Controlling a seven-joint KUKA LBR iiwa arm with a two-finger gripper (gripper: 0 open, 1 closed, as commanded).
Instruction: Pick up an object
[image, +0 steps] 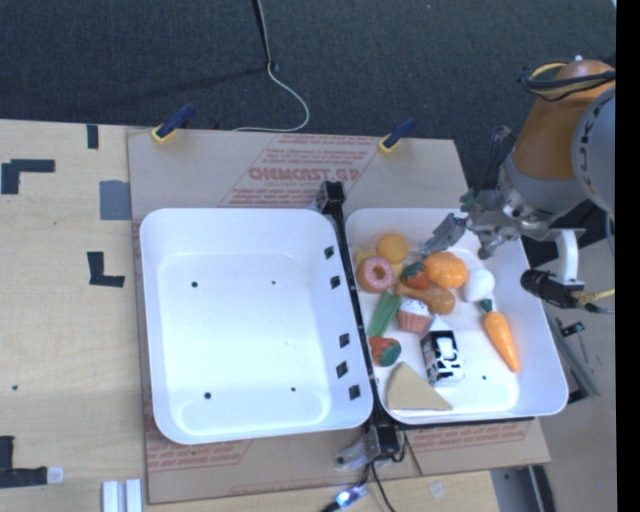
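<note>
Gripper (468, 236) hangs over the right bin's (535, 400) far edge, above the toy food; cannot tell how it is set; nothing seen in its grip; orange (446, 269) just below it; doughnut (377, 273), carrot (501, 341), cheese wedge (413, 390) lie nearby; left bin (160, 300) alongside.

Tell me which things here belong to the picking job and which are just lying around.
Job: gripper, right bin, and its toys: doughnut, carrot, orange, cupcake, wedge.
Lying about: left bin, cardboard sheet, blue clamps, cable.
</note>
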